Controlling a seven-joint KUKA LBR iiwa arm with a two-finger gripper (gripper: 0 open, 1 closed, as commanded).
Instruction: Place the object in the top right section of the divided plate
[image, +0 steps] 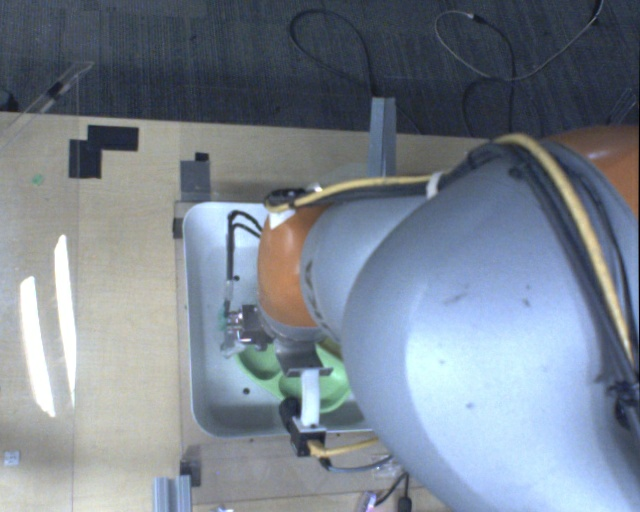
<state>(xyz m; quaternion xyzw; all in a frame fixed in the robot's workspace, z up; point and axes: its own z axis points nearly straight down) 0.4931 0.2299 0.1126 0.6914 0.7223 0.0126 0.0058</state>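
Grey arm (480, 340) covers the white bin's (200, 300) right side | orange band (285, 280) over the bin's middle | tool (240, 332) low inside the bin, at the green divided plate's (258, 366) left edge; we cannot tell whether it is apart or together | plate lies in the bin's near half, mostly under the wrist | we cannot tell where the object lies

Nothing legible here: no label, no brand, no number to read out. The closest thing to a sign is a black L-shaped mark (100, 148) on the surface (110, 350) at the far left (plain dark blocks, no letters on them).
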